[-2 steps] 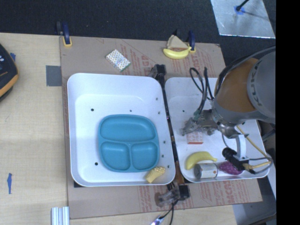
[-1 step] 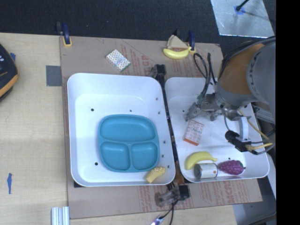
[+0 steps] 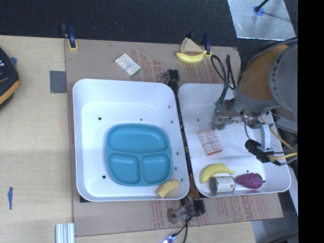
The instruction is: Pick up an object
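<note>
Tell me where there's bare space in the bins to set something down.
Left bin: bare floor above the blue tray. Right bin: bare upper-left corner beside the gripper. Crowded by the banana, can and purple fruit.

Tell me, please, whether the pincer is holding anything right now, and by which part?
Cannot be told: the pincer sits low in the right bin, above the small packet, and the tips are too blurred to judge.

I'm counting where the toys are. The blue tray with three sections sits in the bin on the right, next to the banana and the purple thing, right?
Not quite. The camera view shows the blue tray in the left bin, not the right one. The banana and the purple thing do lie in the right bin.
</note>
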### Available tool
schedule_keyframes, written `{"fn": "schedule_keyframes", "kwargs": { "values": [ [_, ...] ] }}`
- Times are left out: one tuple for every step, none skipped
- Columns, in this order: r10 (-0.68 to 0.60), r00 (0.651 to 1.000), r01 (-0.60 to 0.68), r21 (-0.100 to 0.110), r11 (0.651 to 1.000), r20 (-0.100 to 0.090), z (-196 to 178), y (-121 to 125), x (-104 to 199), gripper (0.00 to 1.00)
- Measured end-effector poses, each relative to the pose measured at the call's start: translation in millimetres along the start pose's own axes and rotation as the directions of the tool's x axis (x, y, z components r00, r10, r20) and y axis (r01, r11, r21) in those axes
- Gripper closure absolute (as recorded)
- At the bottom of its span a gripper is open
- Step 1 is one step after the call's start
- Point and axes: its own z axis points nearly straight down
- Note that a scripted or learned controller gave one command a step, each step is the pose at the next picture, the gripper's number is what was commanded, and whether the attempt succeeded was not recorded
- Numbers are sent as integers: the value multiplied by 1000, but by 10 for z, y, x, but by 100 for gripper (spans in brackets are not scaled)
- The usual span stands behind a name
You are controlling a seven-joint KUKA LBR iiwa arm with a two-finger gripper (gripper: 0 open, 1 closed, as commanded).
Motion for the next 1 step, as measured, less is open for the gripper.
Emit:
{"fn": "schedule_keyframes", "kwargs": {
  "values": [
    [0,1000,0,0,1000,0,0,-1,0,0]
  ]
}}
